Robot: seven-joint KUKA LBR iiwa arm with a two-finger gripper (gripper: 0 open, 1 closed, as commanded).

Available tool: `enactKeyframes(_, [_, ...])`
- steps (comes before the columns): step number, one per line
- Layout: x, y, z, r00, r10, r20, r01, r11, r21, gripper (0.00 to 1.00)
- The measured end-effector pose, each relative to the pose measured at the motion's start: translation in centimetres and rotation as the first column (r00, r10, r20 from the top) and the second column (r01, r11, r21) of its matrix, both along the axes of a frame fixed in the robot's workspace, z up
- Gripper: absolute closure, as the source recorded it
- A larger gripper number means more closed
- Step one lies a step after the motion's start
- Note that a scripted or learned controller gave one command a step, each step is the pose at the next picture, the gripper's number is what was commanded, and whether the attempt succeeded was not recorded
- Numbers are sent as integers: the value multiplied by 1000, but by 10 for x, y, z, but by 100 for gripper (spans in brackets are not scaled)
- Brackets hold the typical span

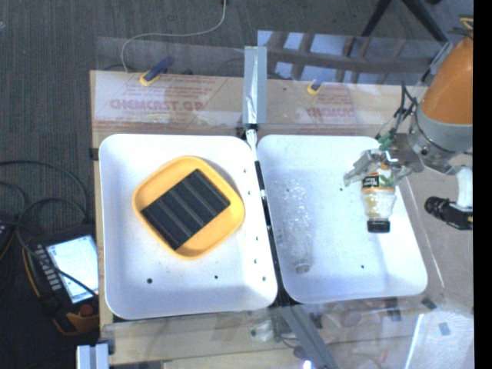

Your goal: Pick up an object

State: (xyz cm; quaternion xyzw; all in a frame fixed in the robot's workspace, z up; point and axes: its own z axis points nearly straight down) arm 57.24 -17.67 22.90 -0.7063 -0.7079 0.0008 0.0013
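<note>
Two shallow white bins are seen side by side on the table (pixel 154 102). The left bin (pixel 123 283) is occupied by a yellow dish-like object (pixel 157 191) with a dark ribbed insert (pixel 187 207), lying tilted near the middle of that bin. In the right bin (pixel 338 275), a small bottle (pixel 378 200) with a pale amber body and a dark cap is seen at the upper right of the bin, its cap pointed toward the lower edge of the frame. A clear, hard-to-read item (pixel 296 233) is seen lying in the left part of the same bin, well apart from the bottle.

The arm (pixel 450 91) is seen entering from the right of the frame, its orange band at the upper right. The gripper (pixel 378 166) is placed directly over the upper end of the bottle. Whether the fingers are spread or pinching the bottle cannot be told, since metal parts and cables overlap there.
</note>
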Motion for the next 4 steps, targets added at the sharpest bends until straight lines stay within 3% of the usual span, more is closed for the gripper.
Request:
enactKeyframes(1, [14,-35,-122,995,100,-1,-100,995,1,0])
enactKeyframes(2, [10,-38,-134,997,76,15,-76,997,6,0])
enactKeyframes(3, [11,-36,-126,997,78,16,-78,997,7,100])
enactKeyframes(4, [30,42,-26,997,-82,2,82,997,-2,100])
